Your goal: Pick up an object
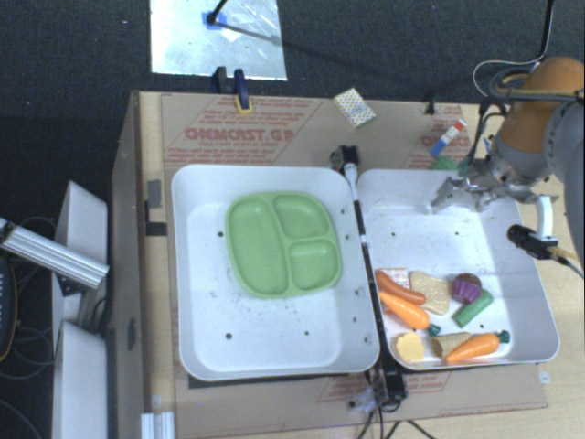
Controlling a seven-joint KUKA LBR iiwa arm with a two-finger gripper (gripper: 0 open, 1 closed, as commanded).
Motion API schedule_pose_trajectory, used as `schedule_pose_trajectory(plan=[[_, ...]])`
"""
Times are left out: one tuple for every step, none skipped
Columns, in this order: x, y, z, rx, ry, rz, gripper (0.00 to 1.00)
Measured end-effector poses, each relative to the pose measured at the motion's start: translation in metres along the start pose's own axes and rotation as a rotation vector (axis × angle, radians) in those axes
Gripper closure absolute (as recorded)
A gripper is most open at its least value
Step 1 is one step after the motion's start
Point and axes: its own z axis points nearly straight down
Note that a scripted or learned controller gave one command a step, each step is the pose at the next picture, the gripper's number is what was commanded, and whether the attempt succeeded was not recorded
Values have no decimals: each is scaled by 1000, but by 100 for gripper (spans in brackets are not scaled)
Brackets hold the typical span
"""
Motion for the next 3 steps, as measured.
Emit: schedule_pose_trajectory(plan=[[0, 0, 1, 1, 0, 0, 0], [0, 0, 1, 1, 0, 0, 0], [0, 0, 1, 1, 0, 0, 0]])
